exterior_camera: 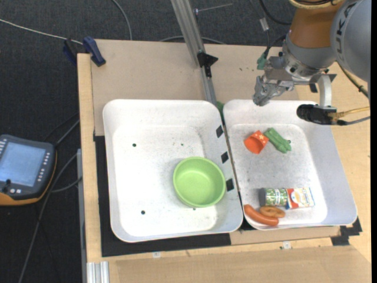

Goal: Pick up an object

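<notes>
A round lime-green plastic bowl (199, 182) sits in the left white bin (118, 122). In the right white bin (330, 158), a small orange cup (255, 142) touches a green pickle-shaped toy (277, 140). At twelve o'clock above them hangs the gripper (262, 97); its opening cannot be told.

two white bins (118, 117), one green bowl (199, 181), four small items (285, 197)

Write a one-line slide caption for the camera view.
KUKA arm's hand hovers over the right bin's far edge; a green bowl sits in the left bin.
</notes>
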`<action>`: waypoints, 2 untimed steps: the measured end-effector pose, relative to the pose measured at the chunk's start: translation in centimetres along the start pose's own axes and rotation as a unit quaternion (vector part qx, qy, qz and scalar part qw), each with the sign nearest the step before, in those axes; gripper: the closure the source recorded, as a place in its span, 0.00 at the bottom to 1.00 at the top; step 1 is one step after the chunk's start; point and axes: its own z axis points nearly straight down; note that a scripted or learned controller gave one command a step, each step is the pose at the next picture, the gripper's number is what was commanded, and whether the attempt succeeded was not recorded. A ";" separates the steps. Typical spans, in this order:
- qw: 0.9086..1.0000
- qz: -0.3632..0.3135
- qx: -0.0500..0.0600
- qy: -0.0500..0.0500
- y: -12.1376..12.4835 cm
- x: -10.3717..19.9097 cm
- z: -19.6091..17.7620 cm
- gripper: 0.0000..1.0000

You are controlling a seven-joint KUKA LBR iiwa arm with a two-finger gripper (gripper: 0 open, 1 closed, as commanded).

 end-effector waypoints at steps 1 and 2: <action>1.000 -0.001 0.000 0.000 0.5 5.5 0.6 1.00; 1.000 -0.001 -0.001 0.000 -0.5 11.2 -0.4 1.00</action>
